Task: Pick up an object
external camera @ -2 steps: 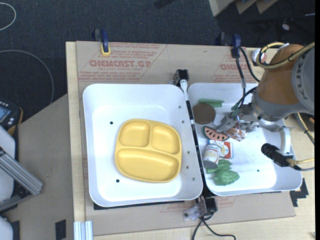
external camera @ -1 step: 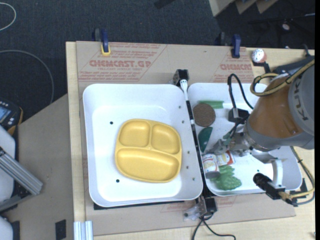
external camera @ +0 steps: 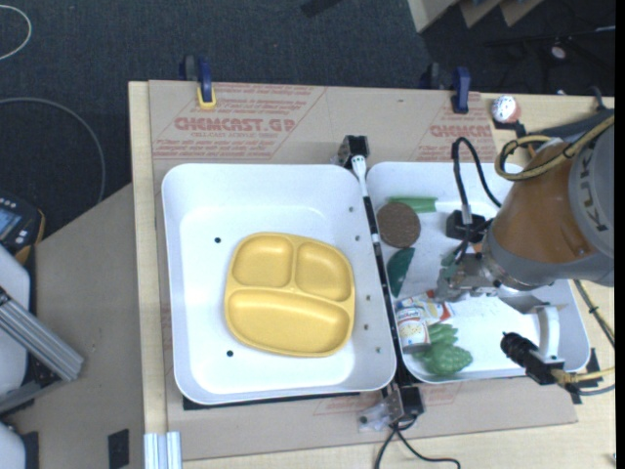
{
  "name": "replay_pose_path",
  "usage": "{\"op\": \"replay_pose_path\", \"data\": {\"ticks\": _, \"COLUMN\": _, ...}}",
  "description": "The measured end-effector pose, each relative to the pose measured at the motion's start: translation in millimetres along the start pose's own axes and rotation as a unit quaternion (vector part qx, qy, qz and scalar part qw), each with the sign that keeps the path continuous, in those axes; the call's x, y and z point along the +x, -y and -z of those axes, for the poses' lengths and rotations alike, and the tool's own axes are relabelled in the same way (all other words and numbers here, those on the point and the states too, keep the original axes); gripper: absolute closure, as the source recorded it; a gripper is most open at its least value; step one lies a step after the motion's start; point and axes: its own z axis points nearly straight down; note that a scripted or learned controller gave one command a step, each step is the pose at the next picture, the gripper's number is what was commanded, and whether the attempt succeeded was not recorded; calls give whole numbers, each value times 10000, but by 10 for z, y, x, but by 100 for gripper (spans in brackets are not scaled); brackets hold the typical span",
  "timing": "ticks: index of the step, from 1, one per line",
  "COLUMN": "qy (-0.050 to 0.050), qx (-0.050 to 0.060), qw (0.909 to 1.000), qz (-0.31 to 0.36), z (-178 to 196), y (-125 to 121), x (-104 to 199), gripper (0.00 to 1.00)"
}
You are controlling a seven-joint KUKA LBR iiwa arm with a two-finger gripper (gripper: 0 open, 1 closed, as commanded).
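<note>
Nearby, small can lying lengthwise

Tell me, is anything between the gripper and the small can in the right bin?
Nothing visible stands between them. The gripper is low in the right bin, and the small can lies just left and in front of it. A green toy lies against the can's front side, off the direct path.

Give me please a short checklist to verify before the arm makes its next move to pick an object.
1. Objects within reach in the right bin: ok, small can, green toy, brown disc.
2. Gripper above that bin: ok.
3. Object between the jaws: cannot tell.
4. Jaws open or shut: cannot tell.
5. Yellow divided plate lies apart, in the left bin: ok.
</note>
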Motion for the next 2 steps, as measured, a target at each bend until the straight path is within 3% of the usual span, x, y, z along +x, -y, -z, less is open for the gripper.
{"op": "replay_pose_path", "data": {"ticks": 2, "qy": 8, "qx": -26, "qw": 10000, "qz": -5, "z": 194, "y": -13, "x": 4, "gripper": 100}}
